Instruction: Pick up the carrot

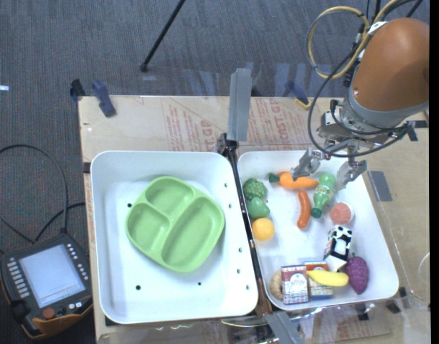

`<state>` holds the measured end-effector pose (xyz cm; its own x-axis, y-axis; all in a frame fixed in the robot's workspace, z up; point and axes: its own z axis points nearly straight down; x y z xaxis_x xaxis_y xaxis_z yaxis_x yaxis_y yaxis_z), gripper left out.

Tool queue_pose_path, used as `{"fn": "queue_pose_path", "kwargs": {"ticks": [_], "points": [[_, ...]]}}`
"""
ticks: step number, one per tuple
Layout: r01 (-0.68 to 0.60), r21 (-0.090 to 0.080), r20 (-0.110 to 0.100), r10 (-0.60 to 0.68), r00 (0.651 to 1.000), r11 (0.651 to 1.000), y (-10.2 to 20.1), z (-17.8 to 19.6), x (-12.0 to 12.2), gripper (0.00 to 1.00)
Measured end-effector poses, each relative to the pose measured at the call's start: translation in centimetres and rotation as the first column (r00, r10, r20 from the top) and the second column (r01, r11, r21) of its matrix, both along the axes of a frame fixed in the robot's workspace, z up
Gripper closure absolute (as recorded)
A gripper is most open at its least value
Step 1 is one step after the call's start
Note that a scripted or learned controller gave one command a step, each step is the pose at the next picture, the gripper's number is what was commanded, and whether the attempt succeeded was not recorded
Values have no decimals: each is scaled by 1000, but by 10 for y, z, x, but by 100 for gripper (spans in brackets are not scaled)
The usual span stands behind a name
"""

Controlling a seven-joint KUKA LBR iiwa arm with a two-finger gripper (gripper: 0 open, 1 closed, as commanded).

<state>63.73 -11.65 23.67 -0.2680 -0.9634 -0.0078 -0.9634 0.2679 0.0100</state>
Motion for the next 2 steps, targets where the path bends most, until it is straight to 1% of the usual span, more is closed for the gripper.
{"fn": "queue_pose_path", "kwargs": {"ticks": [1,2], "points": [[-76,1,-7,76,997,997,-15,-141,2,0],[168,-5,6,-168,986,986,3,-149,7,0]]}}
